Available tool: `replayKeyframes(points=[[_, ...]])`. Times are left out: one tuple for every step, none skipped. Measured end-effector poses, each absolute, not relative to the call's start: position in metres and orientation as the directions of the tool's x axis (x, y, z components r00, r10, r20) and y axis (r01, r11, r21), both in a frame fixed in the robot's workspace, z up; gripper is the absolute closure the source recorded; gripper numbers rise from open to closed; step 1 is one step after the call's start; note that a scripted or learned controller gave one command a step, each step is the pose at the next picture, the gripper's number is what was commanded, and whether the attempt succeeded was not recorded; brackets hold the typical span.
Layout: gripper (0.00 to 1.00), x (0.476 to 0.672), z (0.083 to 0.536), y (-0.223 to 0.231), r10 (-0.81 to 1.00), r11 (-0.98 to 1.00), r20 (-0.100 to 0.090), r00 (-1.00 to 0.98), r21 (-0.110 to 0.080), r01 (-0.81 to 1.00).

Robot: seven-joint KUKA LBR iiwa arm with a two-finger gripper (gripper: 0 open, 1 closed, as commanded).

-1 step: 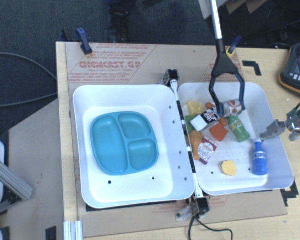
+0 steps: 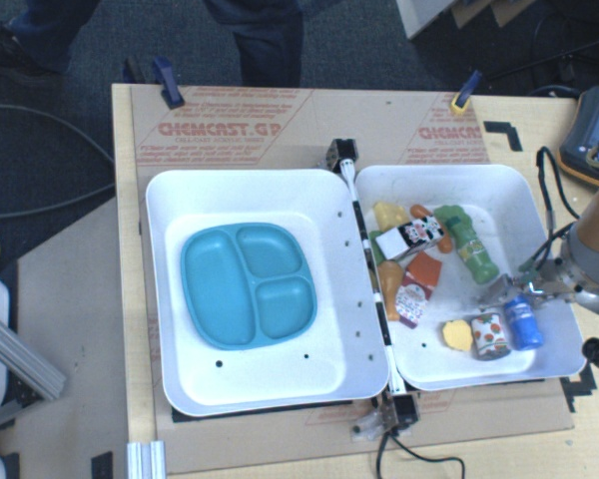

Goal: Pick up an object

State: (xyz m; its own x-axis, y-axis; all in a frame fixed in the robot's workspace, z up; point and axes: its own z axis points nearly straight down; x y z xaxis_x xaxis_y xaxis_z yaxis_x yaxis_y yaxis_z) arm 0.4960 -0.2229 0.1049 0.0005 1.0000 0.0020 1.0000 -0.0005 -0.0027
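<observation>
The right bin (image 2: pixel 519 193) serves as the supply — toys crowd it so the arm, coming in from the right, can reach any of them. The pincer (image 2: pixel 514 289) hangs low over that bin's right part, just above the blue can (image 2: pixel 522 324); how far it is open I cannot tell, and nothing shows clearly gripped. Beside the can lie a red-spotted box (image 2: pixel 489 335) and a yellow piece (image 2: pixel 458 334). The green bottle (image 2: pixel 468 239) lies further back in the bin. Left of this bin, the other bin (image 2: pixel 170 297) holds a teal divided tray (image 2: pixel 248 283) — likely the drop-off.
</observation>
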Motion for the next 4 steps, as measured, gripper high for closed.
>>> replayKeyframes(points=[[1.00,0.497,0.116,-0.223,1.000,-0.001,0.000,0.001,0.001,1.000],[1.00,0.601,0.138,-0.160,1.000,0.003,0.000,-0.003,0.002,1.000],[0.00,0.600,0.138,-0.161,1.000,0.001,-0.001,-0.001,0.001,1.000],[0.00,0.636,0.106,-0.153,1.000,0.000,-0.005,0.000,0.020,1.000]])
